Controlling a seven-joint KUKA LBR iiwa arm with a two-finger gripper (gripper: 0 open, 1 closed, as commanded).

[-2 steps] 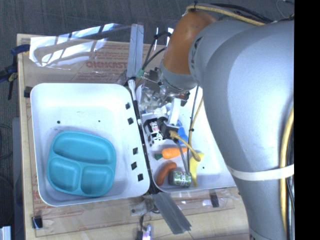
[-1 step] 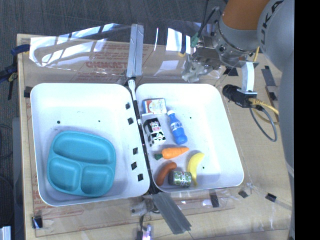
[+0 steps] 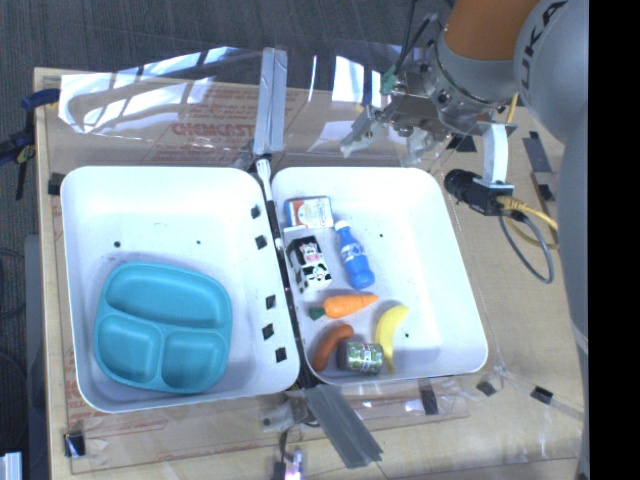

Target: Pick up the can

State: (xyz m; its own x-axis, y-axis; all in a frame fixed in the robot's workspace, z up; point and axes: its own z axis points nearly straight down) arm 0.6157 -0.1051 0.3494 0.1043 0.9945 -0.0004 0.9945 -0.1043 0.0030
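The can [image 3: 361, 357] lies on its side at the near edge of the right bin [image 3: 455, 268], touching the lower end of the banana [image 3: 388, 333] on its right, with a brown sausage [image 3: 330, 345] just to its left. Farther in lie a carrot [image 3: 349, 306], a blue bottle [image 3: 353, 256], a cow-patterned carton [image 3: 309, 262] and a small box [image 3: 310, 212]. The left bin [image 3: 150, 208] holds a blue sectioned tray [image 3: 162, 325]. The gripper [image 3: 385, 140] hovers above the right bin's far rim, well apart from the can, its fingers spread and holding nothing

Grey arm [image 3: 575, 88], orange wrist band
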